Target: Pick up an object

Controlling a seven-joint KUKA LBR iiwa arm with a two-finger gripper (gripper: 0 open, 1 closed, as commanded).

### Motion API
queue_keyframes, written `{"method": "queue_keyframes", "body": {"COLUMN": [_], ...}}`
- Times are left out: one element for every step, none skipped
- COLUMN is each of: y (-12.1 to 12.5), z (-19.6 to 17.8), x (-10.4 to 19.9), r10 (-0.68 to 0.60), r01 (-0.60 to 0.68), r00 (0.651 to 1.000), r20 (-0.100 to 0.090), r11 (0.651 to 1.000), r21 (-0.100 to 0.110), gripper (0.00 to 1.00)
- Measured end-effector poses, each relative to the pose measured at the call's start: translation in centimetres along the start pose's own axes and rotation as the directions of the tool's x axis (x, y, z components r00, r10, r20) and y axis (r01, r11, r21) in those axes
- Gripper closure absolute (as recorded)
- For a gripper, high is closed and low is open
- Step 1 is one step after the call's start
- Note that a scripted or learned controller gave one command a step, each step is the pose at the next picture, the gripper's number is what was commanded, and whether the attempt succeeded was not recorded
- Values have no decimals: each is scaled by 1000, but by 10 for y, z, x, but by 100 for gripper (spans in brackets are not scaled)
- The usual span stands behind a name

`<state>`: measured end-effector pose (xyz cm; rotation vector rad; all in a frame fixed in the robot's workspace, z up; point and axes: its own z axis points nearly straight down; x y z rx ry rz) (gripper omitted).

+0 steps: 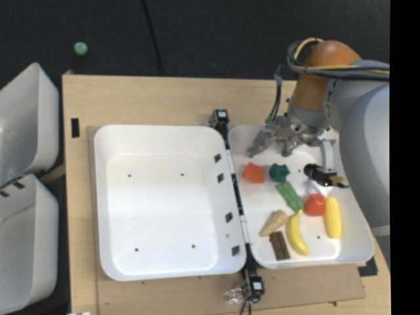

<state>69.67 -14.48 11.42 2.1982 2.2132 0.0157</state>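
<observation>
My gripper (272,147) hangs over the back of the right bin (354,245), open, its two grey fingers spread with nothing between them. Just in front of it lie an orange-red block (254,172) and a dark green piece (279,172). Further forward are a long green vegetable (289,195), a red tomato (315,205), a yellow corn cob (333,216), a banana (297,233), a beige wedge (273,223) and a brown bar (279,245).
The left bin (105,176) sits beside the right one, their rims meeting along a divider with black clips (231,195). A small green ball (80,48) lies on the dark floor beyond the bench. White seats (23,130) stand at the left.
</observation>
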Motion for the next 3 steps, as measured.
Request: {"method": "queue_keyframes", "body": {"y": [-1, -3, -9], "z": [0, 0, 0], "x": [-11, -9, -5], "r10": [4, 5, 3], "r01": [-4, -5, -3], "r00": [1000, 1000, 1000], "r20": [-5, -4, -3], "r11": [1000, 1000, 1000], "r21": [0, -1, -1], "gripper": [0, 0, 0]}}
